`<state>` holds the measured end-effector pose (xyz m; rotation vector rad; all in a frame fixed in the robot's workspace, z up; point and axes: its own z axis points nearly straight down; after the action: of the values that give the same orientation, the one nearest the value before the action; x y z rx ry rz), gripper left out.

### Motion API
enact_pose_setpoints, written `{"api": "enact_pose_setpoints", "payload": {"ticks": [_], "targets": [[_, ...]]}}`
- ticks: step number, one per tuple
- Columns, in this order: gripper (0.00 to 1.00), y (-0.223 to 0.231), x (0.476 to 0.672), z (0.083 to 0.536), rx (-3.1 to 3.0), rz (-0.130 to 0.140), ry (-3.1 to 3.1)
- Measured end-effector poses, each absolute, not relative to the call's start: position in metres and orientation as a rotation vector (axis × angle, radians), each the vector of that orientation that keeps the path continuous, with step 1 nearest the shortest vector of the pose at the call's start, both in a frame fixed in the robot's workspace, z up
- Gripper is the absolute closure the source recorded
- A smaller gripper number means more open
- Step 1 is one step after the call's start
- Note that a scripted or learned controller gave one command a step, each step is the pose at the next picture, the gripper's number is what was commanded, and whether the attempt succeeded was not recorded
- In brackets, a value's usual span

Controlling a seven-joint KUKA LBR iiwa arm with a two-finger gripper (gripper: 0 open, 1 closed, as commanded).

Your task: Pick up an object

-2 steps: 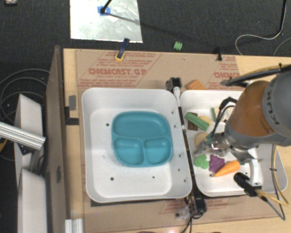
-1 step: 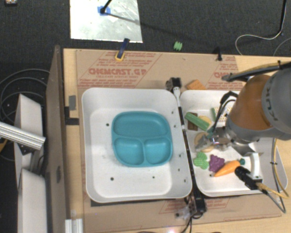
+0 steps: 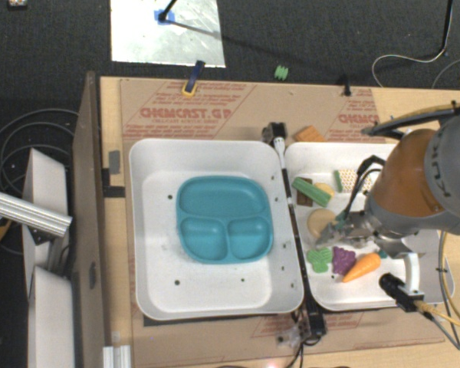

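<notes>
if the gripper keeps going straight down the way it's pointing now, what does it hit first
Most likely the pale round piece in the right bin: the gripper points down and left just beside it. The green leafy toy lies close below, so depth leaves some doubt.

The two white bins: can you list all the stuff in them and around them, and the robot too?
left bin: 1, white, left on bench
divided plate: 1, teal, middle of left bin
right bin: 1, white, beside left bin
green block: 1, green, right bin, upper left
round pale object: 1, cream, right bin
leafy toy: 1, green, right bin, lower left
grapes: 1 bunch, purple, beside leafy toy
carrot: 1, orange, right of grapes
arm: 1, grey and orange, over right bin
gripper: 1, dark, above the toys
</notes>
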<state>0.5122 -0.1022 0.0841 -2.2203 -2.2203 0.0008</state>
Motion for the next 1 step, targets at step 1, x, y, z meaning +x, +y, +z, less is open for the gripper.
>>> {"api": "enact_pose_setpoints", "payload": {"ticks": [1], "targets": [[0.0, -0.1301, 0.5697, 0.0855, -2.221, -0.005, -2.231]]}}
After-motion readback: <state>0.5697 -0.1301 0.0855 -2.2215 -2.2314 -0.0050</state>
